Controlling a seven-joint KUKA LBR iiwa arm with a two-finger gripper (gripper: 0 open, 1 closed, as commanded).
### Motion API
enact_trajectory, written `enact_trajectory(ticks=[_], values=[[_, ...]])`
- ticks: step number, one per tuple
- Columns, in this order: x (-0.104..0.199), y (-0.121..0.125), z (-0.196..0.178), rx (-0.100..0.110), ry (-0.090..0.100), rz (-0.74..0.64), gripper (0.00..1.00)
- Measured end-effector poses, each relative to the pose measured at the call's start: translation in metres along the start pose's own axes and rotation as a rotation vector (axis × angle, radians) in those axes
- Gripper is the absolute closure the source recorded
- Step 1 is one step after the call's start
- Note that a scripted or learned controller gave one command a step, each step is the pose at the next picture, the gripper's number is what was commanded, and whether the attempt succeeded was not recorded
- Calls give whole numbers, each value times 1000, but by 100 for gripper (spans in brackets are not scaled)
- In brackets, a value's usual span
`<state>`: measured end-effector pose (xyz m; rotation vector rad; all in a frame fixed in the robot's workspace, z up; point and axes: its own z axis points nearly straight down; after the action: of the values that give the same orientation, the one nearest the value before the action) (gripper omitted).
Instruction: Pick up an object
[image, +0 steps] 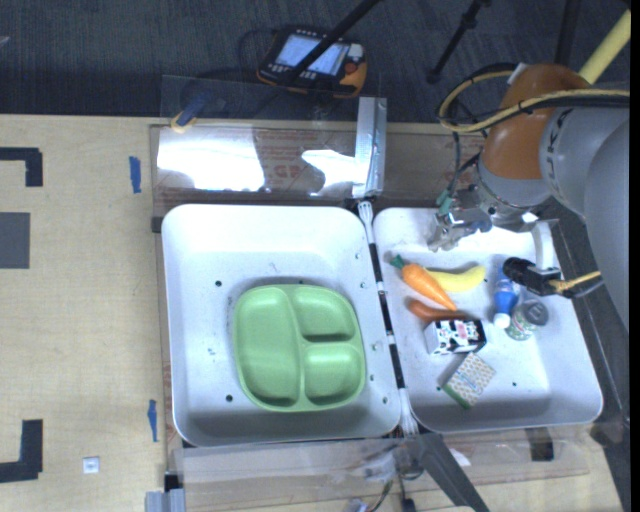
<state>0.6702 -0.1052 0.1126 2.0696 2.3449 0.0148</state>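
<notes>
My gripper (453, 226) hangs over the far left corner of the right bin (560, 395), above the objects and touching none of them. Just in front of it an orange carrot (428, 285) lies slantwise, with a yellow banana (463, 279) next to it. A small red piece (436, 310) lies below the carrot. A black-and-white box (457, 335) and a checked flat pad (470, 377) sit nearer the front. A blue bottle (505, 298) and a small clear round item (527, 318) lie to the right.
The left bin (190, 300) holds a green divided plate (298, 345). A metal divider rail (385, 310) separates the bins. The grey arm (590, 150) comes in from the upper right above the right bin's far corner.
</notes>
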Motion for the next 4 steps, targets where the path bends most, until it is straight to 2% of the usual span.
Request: enact_trajectory(ticks=[1, 2, 3, 4], values=[[0, 0, 0, 0, 0, 0, 0], [17, -52, 25, 11, 5, -104, 0], [15, -50, 13, 4, 4, -102, 100], [68, 7, -73, 14, 4, -23, 100]])
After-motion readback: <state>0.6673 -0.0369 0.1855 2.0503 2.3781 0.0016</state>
